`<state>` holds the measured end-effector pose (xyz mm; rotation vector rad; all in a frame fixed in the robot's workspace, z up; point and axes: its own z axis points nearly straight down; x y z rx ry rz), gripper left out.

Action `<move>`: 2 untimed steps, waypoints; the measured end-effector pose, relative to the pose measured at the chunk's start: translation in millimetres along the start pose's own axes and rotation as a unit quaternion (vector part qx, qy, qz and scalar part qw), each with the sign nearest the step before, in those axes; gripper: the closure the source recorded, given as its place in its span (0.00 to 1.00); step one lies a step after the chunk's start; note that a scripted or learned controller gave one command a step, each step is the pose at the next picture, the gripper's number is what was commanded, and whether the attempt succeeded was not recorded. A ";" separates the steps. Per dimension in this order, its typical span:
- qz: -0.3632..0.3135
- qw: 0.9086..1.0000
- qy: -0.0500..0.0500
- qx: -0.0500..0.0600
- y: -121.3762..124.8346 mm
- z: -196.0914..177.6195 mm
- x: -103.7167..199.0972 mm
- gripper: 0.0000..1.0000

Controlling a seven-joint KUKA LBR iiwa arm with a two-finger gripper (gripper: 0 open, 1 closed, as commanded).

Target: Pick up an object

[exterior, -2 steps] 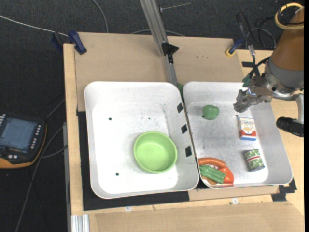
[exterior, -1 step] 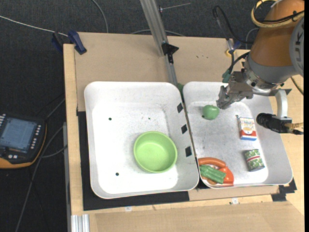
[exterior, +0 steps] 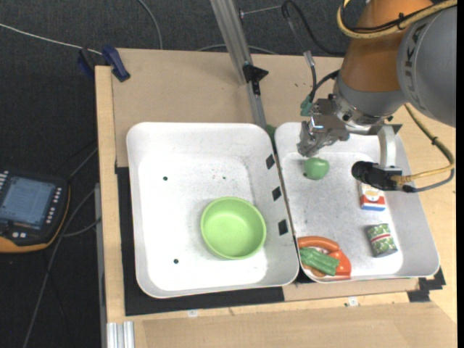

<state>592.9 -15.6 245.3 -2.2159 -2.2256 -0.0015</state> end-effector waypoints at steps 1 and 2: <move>0.000 1.000 0.000 0.000 0.7 8.1 44.3 1.00; 0.000 1.000 0.000 0.000 -1.9 3.8 92.6 1.00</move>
